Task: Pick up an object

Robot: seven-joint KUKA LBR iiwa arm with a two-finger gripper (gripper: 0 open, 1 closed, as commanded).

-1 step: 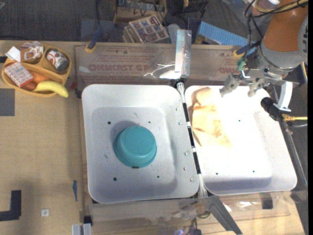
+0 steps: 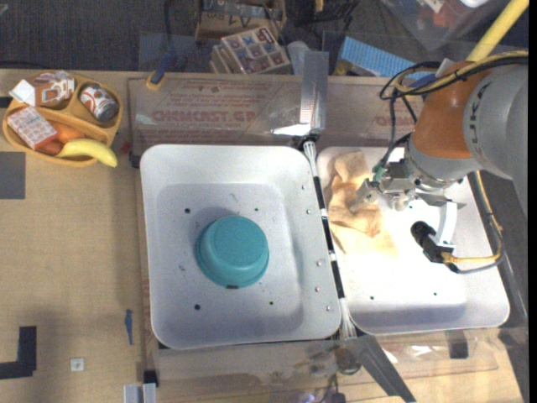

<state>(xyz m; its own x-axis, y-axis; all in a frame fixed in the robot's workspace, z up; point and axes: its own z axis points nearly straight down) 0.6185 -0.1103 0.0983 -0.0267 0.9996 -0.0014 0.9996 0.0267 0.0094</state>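
Teal bowl (image 2: 233,251), one, sits upside down mid left bin (image 2: 168,175); one crumpled tan cloth (image 2: 352,204) lies at the right bin's (image 2: 419,309) far-left corner. Arm (image 2: 470,116) reaches in from the right, wrist bent down, gripper (image 2: 369,193) low at the cloth's edge. Grip state: can't tell.

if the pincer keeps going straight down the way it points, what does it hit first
Most likely the crumpled tan cloth in the right bin. The pincer hangs over the cloth's right edge, pointing down. Depth is hard to judge, so it could just miss and meet the bin floor.

A crumpled tan cloth (image 2: 352,201) lies in the right bin's upper-left corner.
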